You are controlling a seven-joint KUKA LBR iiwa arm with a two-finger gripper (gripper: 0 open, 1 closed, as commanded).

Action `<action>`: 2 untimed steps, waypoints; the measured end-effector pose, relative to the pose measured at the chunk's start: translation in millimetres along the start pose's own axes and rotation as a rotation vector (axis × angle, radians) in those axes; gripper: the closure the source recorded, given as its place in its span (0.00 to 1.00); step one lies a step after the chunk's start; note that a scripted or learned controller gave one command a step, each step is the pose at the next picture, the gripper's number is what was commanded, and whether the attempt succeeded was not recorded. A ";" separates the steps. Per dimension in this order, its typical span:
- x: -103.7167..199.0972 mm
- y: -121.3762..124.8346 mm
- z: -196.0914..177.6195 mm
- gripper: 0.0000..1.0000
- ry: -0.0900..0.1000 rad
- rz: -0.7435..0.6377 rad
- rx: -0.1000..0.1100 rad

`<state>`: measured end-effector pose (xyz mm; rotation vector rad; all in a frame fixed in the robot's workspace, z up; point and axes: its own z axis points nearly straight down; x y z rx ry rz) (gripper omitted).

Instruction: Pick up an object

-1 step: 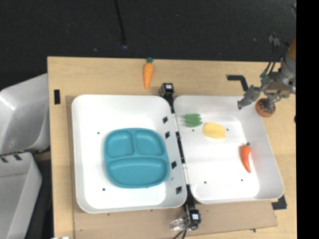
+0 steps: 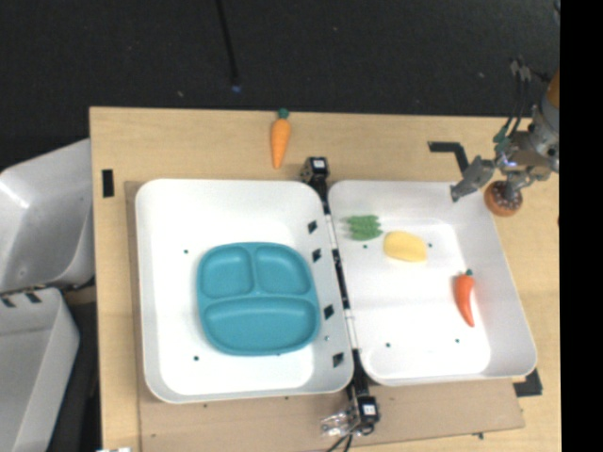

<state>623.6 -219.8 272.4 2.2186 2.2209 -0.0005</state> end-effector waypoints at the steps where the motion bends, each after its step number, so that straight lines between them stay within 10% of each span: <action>1: 6.3 -3.0 60.3 0.00 0.001 0.000 0.006; 2: 14.9 -7.4 114.4 0.00 0.001 0.000 0.005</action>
